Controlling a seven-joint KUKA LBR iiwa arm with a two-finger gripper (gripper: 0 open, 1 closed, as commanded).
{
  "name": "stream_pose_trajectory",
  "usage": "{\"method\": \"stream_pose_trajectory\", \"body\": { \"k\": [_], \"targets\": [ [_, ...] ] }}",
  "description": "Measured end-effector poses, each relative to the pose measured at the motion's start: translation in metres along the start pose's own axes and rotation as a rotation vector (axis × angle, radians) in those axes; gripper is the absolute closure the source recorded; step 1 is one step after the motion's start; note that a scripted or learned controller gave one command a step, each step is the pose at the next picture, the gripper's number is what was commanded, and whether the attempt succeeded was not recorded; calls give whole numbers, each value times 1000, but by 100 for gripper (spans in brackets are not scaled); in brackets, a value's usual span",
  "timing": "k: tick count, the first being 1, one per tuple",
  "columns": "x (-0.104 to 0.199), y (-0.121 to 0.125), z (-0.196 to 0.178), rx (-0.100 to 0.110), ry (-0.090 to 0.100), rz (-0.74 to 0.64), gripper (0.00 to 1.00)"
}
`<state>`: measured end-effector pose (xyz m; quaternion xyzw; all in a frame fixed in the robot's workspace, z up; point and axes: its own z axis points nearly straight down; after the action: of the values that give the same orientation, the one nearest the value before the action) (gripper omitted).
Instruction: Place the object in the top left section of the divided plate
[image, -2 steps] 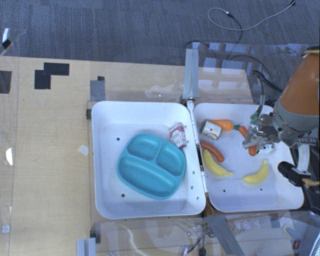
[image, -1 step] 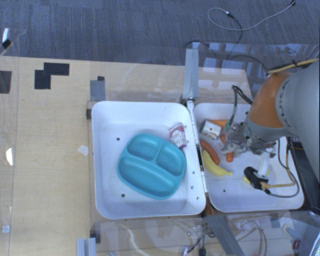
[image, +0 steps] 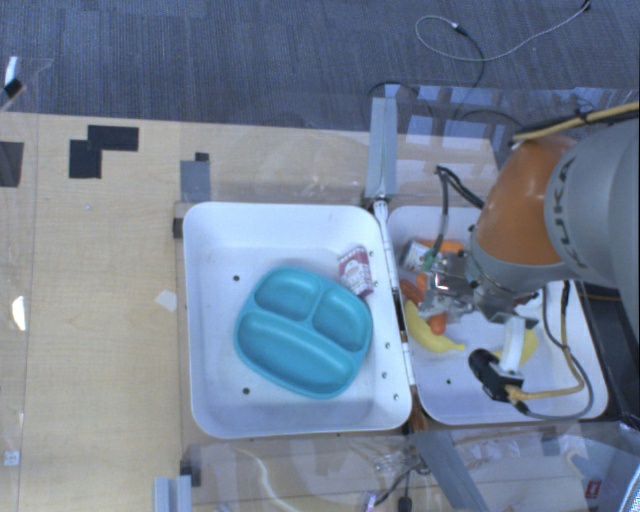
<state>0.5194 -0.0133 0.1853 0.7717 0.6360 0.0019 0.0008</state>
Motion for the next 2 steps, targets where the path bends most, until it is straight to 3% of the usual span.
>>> {"method": "stream_pose_trajectory", "body": {
  "k": [1, 2],
  "targets": [
    [49, 4, 1, 1, -1, -121, 100],
    [79, -16, 1, 2, -1, -211, 100]
  ]
}}
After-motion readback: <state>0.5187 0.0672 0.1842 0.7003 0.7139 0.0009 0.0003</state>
